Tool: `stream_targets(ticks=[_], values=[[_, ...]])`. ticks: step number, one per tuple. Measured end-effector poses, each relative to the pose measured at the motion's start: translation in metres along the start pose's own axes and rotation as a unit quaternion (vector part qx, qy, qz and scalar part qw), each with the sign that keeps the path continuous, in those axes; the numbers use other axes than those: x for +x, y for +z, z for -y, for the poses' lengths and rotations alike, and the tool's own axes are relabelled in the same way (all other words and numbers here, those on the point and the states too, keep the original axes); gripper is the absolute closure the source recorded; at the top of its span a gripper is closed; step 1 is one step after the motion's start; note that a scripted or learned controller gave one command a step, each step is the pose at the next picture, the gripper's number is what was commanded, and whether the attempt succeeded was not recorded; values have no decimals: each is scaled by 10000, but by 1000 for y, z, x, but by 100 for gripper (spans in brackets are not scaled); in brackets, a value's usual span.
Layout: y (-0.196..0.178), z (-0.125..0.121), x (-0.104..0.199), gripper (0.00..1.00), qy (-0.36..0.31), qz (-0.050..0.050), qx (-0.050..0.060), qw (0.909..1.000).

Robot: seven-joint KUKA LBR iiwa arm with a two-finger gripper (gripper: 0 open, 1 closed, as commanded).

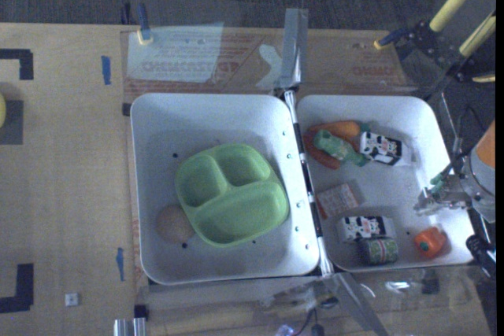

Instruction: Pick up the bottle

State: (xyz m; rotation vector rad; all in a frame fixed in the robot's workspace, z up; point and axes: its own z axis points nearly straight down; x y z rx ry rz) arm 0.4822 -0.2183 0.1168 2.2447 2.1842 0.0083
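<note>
Hovering at the right edge of the right bin (429,110), the gripper (438,197) shows as a pale metal cluster with nothing visibly caught in it; how far it stands open cannot be told at this angle. Just below it, near the bin's lower right corner, lies a small orange vegetable toy (430,241). Farther to its left and a little lower, a cow-print carton (365,227) sits with a dark can (379,250) touching its lower side. Beyond those, a tan square block (339,200) rests near the bin's left wall. Up and to the left of the gripper, well apart from it, lies the green bottle (340,146) on its side, resting against a red and orange toy (329,134), with a second cow-print carton (382,147) just at its right end. Farthest from the gripper, the left bin (150,122) holds a green divided plate (231,193) and a tan ball (174,223) touching the plate's lower left edge. The arm (484,177) enters from the right, its orange band just above the wrist.
</note>
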Motion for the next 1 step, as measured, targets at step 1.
stream_targets(ticks=[1], values=[[-10,0,-1,100,7,6,-11,10000]])
